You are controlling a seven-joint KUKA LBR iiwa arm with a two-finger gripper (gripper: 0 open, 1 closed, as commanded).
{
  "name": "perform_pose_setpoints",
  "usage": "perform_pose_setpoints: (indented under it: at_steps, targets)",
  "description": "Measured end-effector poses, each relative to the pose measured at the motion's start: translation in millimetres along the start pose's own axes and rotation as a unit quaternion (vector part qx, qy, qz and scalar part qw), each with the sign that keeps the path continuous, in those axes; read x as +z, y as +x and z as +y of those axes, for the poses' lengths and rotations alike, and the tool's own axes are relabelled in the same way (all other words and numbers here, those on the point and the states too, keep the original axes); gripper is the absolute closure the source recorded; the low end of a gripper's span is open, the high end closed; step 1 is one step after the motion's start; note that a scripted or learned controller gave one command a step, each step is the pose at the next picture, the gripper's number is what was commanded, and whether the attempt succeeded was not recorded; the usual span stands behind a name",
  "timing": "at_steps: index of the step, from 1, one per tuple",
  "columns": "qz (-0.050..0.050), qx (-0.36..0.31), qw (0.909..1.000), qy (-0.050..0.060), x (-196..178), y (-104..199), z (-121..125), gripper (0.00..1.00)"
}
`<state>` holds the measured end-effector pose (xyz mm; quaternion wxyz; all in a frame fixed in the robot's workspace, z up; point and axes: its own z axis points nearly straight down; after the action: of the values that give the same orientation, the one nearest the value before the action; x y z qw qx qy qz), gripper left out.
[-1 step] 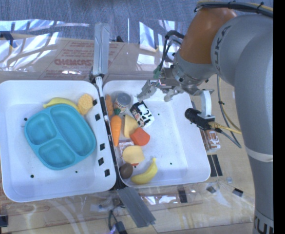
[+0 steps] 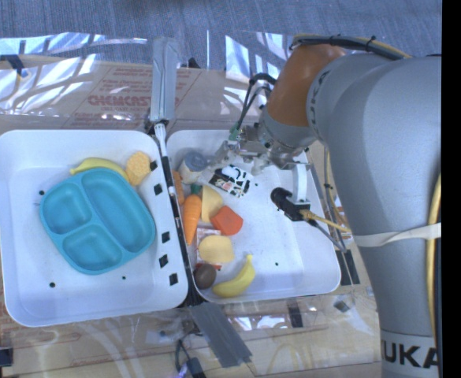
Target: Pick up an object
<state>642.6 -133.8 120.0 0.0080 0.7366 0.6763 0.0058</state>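
Observation:
My gripper (image 2: 244, 157) hangs over the back of the right bin (image 2: 293, 250), under the orange band of the arm. Just below it lies a small black-and-white item (image 2: 232, 180), and I cannot tell whether the two touch. Along the bin's left side lie a grey round piece (image 2: 192, 162), a carrot (image 2: 191, 217), a pale yellow wedge (image 2: 211, 202), a red-orange block (image 2: 227, 220), a yellow lump (image 2: 216, 250), a brown ball (image 2: 205, 275) and a banana (image 2: 238, 277).
The left bin (image 2: 25, 282) holds a blue divided plate (image 2: 96, 219), a yellow banana (image 2: 98, 164) behind it and a round tan biscuit (image 2: 139, 164). A black fitting (image 2: 287, 202) with a cable sits at the right bin's right side. The arm's grey body covers the right.

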Motion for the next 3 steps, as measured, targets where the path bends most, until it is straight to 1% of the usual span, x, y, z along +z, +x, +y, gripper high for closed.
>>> perform_pose_setpoints:
  at_steps: [1, 2, 3]
  targets:
    - [0.001, -0.019, 0.9998, 0.009, 25.0, -0.2, -39.9, 0.0]
    - [0.002, -0.113, 0.9936, 0.007, -76.1, 52.7, -43.8, 0.0]
    - [0.0, -0.094, 0.9956, -0.002, 4.0, 22.3, -18.9, 0.0]
